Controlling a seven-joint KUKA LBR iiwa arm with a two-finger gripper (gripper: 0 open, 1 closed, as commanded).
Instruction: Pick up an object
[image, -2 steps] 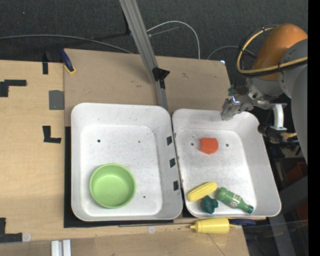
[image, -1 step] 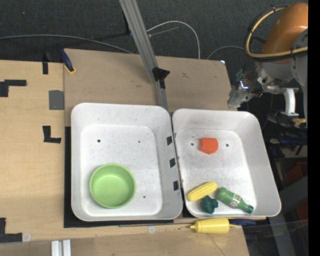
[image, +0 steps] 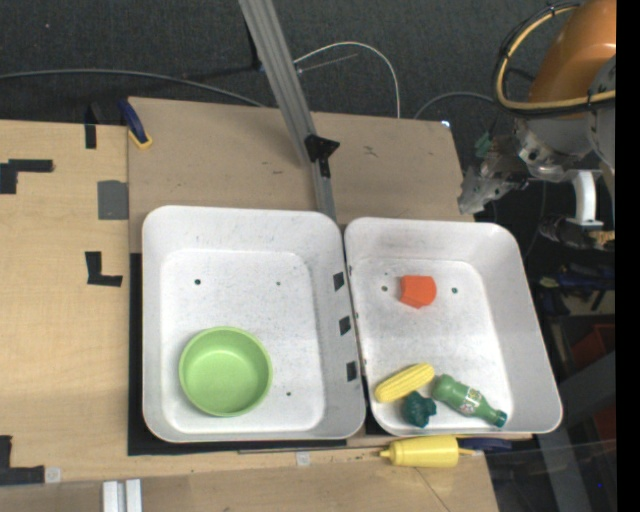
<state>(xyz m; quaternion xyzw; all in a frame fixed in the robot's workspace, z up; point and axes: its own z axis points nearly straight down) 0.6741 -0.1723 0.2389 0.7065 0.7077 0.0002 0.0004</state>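
My arm (image: 570, 60) sits at the upper right, outside the bins, with my gripper (image: 478, 190) hanging off the far right corner of the right bin (image: 520, 330), above the bench edge. I cannot tell how my jaws stand from this angle; nothing shows between them.

In the right bin, an orange block (image: 419, 290) lies alone toward the far side. Near the front wall lie a yellow corn cob (image: 403, 381), a green bottle (image: 468, 399) just beside it, and a small dark green piece (image: 419, 409) touching or nearly touching both. A yellow bottle (image: 424, 452) lies on the bench just in front of that bin.

The left bin (image: 160, 300) holds a green bowl (image: 225, 371), upright in its front left part.
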